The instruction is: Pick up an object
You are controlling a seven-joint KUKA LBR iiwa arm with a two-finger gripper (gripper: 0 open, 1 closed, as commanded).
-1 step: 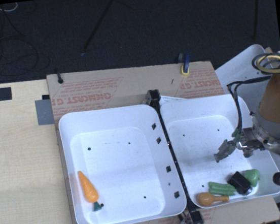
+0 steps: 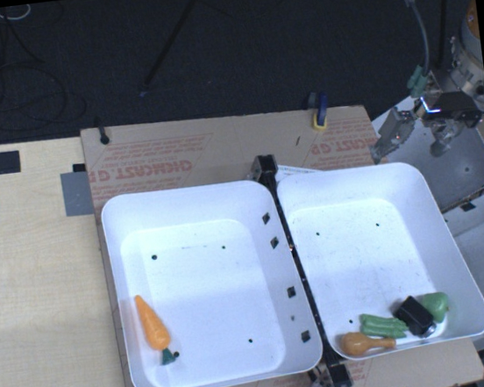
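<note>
An orange toy carrot [image 2: 152,323] with a small green top lies near the front left corner of the left bin [image 2: 182,207]. In the front right corner of the right bin [image 2: 356,184] several items are bunched together: a green pod [image 2: 382,325], a black block [image 2: 415,315], a light green piece [image 2: 436,302] and an orange-brown gourd [image 2: 365,343]. My gripper [image 2: 414,137] hangs beyond the back right corner of the right bin, above the grey bench. It is open, nothing is between its fingers, and it is far from every object.
A black divider [image 2: 289,270] runs between the two bins. They rest on a cardboard sheet [image 2: 219,151] held by a blue-yellow clamp [image 2: 319,112] at the back. Cables hang near the arm at the upper right. A wooden tabletop [image 2: 34,295] lies to the left.
</note>
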